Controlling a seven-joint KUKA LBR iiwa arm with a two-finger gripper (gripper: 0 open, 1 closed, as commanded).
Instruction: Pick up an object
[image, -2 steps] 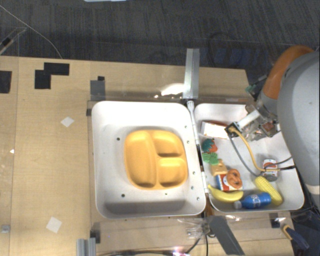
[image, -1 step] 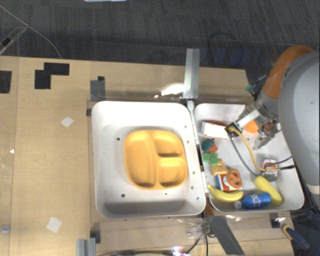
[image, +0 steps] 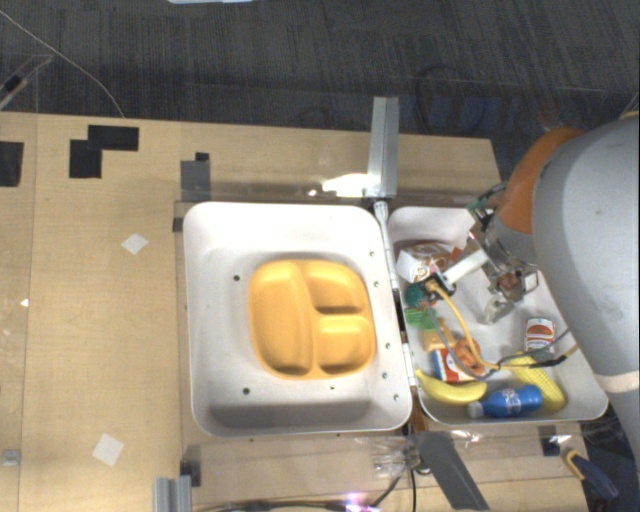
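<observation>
The right bin (image: 432, 221) holds a pile of small items: a banana (image: 450, 388) at the front, a blue bottle (image: 512, 402) beside it, a second yellow fruit (image: 541, 380), a red and white can (image: 540, 333), a green packet (image: 420, 312), a red carton (image: 448, 364) and a white wrapper (image: 416, 264). My gripper (image: 497, 288) hangs low over the middle of this bin, just left of the can and behind the bananas. Its lower end is mixed in with the clutter, and I see nothing clearly held in it.
The left bin (image: 205, 300) holds a yellow divided tray (image: 305, 315) at its centre. The grey arm with its orange band (image: 530, 180) covers the right bin's right side. A metal post (image: 384, 150) stands behind the wall between the bins.
</observation>
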